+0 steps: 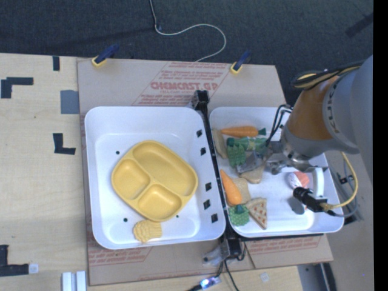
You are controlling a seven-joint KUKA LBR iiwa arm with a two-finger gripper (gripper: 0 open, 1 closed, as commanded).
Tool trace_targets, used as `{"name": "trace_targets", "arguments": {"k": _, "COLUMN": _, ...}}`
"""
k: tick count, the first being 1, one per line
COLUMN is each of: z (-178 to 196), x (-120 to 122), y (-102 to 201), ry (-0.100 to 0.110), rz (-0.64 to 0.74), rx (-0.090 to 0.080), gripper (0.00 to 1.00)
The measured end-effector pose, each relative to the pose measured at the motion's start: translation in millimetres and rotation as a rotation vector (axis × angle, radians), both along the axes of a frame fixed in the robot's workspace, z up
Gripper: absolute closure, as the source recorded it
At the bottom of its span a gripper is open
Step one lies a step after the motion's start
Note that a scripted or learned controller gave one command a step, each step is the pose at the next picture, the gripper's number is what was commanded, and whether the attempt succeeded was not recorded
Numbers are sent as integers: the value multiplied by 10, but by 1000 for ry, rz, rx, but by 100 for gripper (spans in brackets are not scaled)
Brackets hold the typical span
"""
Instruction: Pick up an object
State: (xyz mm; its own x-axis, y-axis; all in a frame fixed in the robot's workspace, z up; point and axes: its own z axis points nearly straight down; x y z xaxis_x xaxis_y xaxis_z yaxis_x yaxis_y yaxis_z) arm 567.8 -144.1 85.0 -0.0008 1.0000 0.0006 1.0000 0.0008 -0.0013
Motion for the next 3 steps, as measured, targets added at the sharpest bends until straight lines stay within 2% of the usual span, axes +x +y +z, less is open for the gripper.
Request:
{"name": "trace_targets", "arguments": {"k": 1, "z": 128, "x": 20, "y": 6, "ry": -6, "rz": 1, "rx": 0, "gripper": 100}}
{"name": "trace_targets", "arguments": {"k": 3, "z": 1084, "x": -110, "y": 112, "ry": -4, "rz": 1, "rx": -1, "gripper": 100}}
